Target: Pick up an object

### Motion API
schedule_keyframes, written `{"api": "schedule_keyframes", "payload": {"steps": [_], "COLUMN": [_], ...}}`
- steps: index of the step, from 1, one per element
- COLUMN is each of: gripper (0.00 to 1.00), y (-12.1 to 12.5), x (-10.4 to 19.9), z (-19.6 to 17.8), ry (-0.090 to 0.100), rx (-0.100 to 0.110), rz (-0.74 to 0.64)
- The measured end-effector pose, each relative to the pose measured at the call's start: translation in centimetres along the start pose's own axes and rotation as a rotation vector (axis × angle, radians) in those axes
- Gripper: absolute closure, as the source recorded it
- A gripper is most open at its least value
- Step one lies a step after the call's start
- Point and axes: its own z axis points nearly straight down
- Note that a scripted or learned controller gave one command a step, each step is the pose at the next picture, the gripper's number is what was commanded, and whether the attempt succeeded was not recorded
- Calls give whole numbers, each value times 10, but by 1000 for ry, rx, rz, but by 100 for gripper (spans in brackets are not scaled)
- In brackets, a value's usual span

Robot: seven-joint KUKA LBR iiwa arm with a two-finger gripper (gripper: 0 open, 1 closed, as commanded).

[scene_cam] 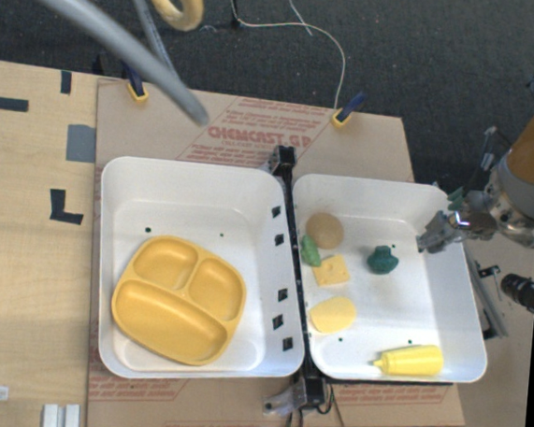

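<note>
The right white bin (446, 300) holds several small items: a tan round piece (325, 228), a green piece (311, 252), a yellow cheese-like wedge (332, 271), a pale yellow disc (332, 314), a dark teal toy (382, 260) and a yellow bottle (410, 360) lying near the front edge. My gripper (437, 235) hangs over the bin's far right rim, right of the teal toy, with nothing seen between its fingers. The arm comes in from the right edge.
The left white bin (119, 184) carries a yellow divided plate (179, 296). A black divider with clips runs between the bins. Grey hoses and a yellow ring cross the top left. Cardboard lies under both bins.
</note>
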Motion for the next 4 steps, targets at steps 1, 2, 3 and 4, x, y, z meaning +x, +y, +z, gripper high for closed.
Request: {"api": "schedule_keyframes", "payload": {"steps": [1,2,3,4], "gripper": [100,100,100,100], "y": [13,20,45,66], "x": [48,105,163,206], "z": [14,20,21,21], "ry": [3,3,3,3], "rx": [6,7,6,5], "rz": [-3,-5,-5,-4]}}
